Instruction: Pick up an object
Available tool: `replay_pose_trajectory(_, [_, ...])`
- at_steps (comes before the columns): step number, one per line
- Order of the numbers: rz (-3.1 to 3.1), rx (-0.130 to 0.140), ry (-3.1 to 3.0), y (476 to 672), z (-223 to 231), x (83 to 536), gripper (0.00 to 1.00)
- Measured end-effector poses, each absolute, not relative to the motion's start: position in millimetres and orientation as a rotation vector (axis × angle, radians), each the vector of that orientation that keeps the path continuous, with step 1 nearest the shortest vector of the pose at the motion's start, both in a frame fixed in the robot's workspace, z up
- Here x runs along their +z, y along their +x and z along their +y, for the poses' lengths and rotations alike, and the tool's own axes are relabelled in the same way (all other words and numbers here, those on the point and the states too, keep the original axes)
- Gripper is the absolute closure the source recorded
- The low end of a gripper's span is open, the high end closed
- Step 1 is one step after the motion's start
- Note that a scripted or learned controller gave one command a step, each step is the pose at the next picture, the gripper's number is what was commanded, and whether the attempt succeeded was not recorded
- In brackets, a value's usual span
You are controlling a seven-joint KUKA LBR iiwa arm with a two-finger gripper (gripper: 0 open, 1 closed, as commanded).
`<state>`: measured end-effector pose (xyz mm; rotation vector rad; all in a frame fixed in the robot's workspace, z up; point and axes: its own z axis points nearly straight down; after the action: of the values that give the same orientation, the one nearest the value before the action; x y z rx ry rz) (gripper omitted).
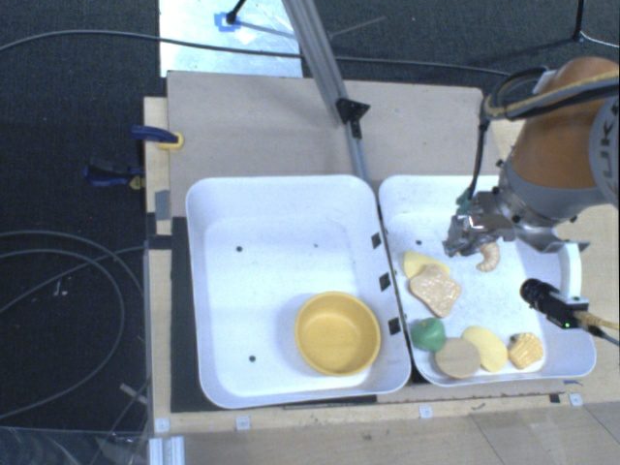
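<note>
The grey two-finger gripper [472, 237] hangs low over the right white bin [581, 356]; whether its fingers are spread or closed cannot be told. A small curved tan piece [489, 255] lies just beside them, seemingly touching.

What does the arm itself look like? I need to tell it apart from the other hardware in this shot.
The arm is a bulky rounded body, orange on top and grey below. Dark and yellow-green cables loop along its upper side. At its tip is a small grey metal gripper.
</note>
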<state>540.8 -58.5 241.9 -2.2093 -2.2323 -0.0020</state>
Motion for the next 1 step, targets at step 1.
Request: replay_pose_trajectory(1, [-2.233, -0.004, -2.209, 547.3, -7.4, 241.7, 1.0])
